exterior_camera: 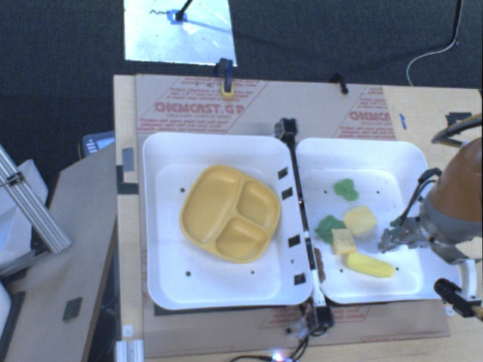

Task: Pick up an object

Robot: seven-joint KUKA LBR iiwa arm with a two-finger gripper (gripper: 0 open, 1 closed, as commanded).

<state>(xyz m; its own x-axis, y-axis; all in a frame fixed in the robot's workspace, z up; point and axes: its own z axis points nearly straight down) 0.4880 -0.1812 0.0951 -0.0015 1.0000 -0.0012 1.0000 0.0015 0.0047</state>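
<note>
The robot arm's tool (392, 238) hangs low inside the right bin (407, 155), just beside a small pile of toy food, apparently lining up for a pick; whether its jaws are wide or narrow cannot be told. Nearest the tool lies a yellow corn cob (370, 265), with a pale yellow block (361, 220), a smaller cheese cube (343, 240) and green pieces (330, 225) crowded beyond it, leaving little room. A yellow divided plate (230, 213) sits alone in the left bin (162, 202), well apart from the tool.
</note>
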